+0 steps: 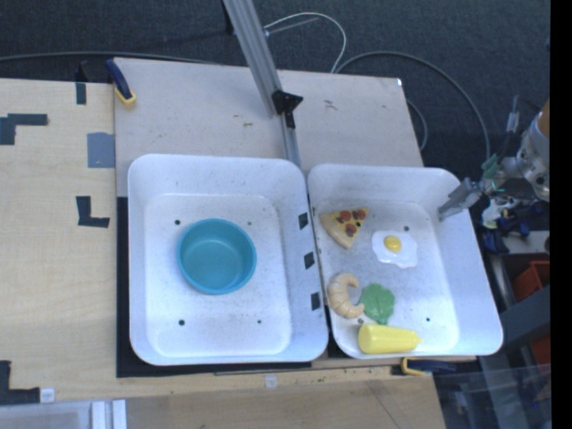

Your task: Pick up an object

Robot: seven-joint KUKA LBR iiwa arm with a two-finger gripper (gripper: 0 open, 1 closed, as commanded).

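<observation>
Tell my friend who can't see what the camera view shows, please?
Two white bins sit side by side: the left bin holds a blue bowl, the right bin a pizza slice, fried egg, croissant, green leaf and yellow piece.

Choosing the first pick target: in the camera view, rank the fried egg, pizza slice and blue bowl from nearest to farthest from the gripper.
From the gripper:
1. Fried egg, right bin, nearest.
2. Pizza slice, right bin, toward the divider.
3. Blue bowl, left bin, farthest.

Left bin (pixel 147 329) holds a blue bowl (pixel 216 256). Right bin (pixel 465 320) holds a pizza slice (pixel 345 225), fried egg (pixel 394 248), croissant (pixel 344 295), green leaf (pixel 379 302) and yellow block (pixel 387 339).
</observation>
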